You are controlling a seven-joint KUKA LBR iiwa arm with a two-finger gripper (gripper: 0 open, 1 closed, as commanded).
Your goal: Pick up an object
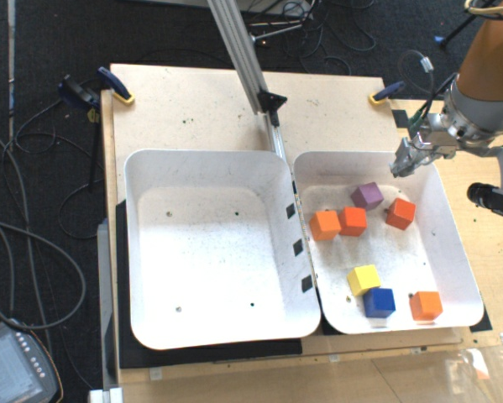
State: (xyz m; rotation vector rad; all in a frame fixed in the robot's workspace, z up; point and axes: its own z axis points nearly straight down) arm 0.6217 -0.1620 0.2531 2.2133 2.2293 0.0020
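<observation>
We see the gripper hanging over the upper right part of the right bin, the arm coming in from the right with its orange band above the wrist; we cannot tell its state at this angle, and nothing shows in its grasp; all the blocks sit in the right bin, below and mostly left of the tool. Closest is the purple block, just down-left of the tip; the red block lies almost straight below the tip, a bit further down than the purple one, apart from it. Further left of that line we have two orange blocks touching side by side: the right orange block just under the purple one, the left orange block next to it near the bin's left wall. Well below the gripper, toward the near edge: the yellow block and the blue block touching, blue just down-right of yellow; a third orange block sits apart to the blue one's right, near the bin's front rim, roughly under the gripper and slightly right. The left bin is well to the gripper's left. A slanted metal rail runs from the top down to the seam between the bins, up-left of the gripper; blue-and-yellow clamps hold the board's back corners, one just above the tool.
</observation>
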